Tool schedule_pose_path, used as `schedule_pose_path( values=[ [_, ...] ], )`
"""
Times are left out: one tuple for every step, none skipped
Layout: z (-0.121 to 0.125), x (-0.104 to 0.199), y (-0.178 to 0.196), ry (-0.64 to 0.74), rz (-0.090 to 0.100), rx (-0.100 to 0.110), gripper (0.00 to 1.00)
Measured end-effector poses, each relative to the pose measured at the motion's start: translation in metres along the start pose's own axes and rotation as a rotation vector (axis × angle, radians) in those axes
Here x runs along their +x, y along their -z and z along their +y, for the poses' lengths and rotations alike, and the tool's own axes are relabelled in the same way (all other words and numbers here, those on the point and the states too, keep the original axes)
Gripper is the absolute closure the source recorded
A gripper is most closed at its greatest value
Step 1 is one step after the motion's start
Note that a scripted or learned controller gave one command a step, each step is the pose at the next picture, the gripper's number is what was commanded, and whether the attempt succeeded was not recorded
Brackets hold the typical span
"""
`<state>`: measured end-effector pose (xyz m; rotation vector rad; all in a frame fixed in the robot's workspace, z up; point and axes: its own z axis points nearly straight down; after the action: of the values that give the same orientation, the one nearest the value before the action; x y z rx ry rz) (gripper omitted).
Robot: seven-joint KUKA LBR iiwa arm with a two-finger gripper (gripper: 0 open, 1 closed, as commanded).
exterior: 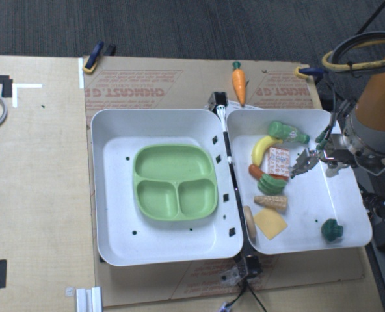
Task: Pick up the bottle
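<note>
Bench cardboard (pixel 147 83) at the bottom edge is closest to the lens, with both bins on it.

Left bin (pixel 108 194): holds one green divided plate (pixel 175 183), three compartments, nothing visible in them.

Right bin (pixel 348 207): holds the clutter. Green bottle (pixel 287 132) lies on its side near the far wall, cap end toward the arm side. Banana (pixel 264 149) sits just beside it, nearer the divider. A red-and-white packet (pixel 279 161) lies below the banana, then a small red-orange piece (pixel 255 171), a green ridged item (pixel 271 184), a cone (pixel 271 202), a yellow cheese wedge (pixel 270 224) and a round flat piece (pixel 249 221) on edge against the divider. A dark green lump (pixel 331 230) sits alone in the near right corner. A toy carrot (pixel 238 83) lies outside, beyond the bins.

Arm (pixel 374 109) reaches in from the right. Gripper (pixel 303 163) hovers over the right bin, near the packet, a bit short of the bottle. Its fingers look spread apart, with nothing between them.

Step in hand, as I read it: approach, grasp not yet made. To do it well, shift toward the far wall, turn the jaws across the bottle's short axis, and drop on the body mid-length, not the cap. Keep clear of the banana and bin wall. A bottle lying flat may roll, so close squarely.
</note>
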<state>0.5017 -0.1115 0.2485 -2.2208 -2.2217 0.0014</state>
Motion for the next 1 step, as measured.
schedule_pose_path(
  values=[
    [0.0004, -0.0003, 0.0093, -0.001, -0.001, 0.0, 1.0]
  ],
)
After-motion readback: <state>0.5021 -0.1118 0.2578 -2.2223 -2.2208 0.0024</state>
